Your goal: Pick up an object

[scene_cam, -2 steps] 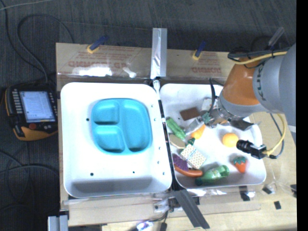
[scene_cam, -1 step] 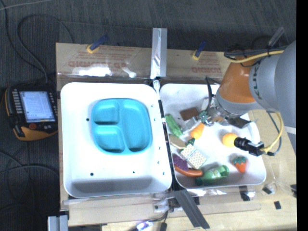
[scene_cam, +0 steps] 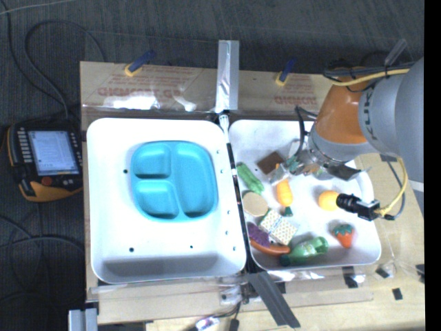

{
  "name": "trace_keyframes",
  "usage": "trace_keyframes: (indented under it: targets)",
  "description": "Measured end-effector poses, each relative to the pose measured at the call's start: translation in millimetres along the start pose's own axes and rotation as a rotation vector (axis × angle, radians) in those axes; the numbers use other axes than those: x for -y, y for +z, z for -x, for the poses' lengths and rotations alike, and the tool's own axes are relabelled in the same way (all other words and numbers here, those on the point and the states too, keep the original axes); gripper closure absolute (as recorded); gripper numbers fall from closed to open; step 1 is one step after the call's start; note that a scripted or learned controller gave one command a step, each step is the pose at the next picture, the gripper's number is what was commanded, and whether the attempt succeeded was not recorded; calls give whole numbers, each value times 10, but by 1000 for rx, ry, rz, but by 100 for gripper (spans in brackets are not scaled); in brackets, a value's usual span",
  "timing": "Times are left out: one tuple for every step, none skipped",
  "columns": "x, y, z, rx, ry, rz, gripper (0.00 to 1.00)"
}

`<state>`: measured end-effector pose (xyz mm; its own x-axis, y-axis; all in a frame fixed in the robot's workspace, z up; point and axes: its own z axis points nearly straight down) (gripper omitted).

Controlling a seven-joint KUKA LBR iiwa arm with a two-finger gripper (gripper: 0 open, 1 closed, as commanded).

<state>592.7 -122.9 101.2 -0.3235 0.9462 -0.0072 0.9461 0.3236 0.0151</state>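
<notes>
My gripper [scene_cam: 299, 163] hangs low over the upper middle of the right bin [scene_cam: 365, 185], reaching in from the right. A brown block [scene_cam: 270, 162] lies just to its left, and an orange-yellow toy [scene_cam: 283, 193] sits just below it. Further off are a yellow lemon [scene_cam: 328, 199], a green cucumber [scene_cam: 249, 178], a beige disc [scene_cam: 254, 203], a checkered waffle piece [scene_cam: 279, 226], a purple eggplant [scene_cam: 258, 235], a green bottle [scene_cam: 307, 249] and a red strawberry [scene_cam: 344, 234]. I see nothing held between the gripper's tips.
The left bin [scene_cam: 110, 240] holds a blue divided tray [scene_cam: 172, 179]. A metal divider [scene_cam: 234, 185] separates the two bins. A teach pendant [scene_cam: 47, 158] lies on the floor at far left.
</notes>
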Motion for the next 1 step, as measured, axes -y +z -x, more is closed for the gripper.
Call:
trace_keyframes:
  targets:
    - [-73, -817, -733, -9, -126, -16, 100]
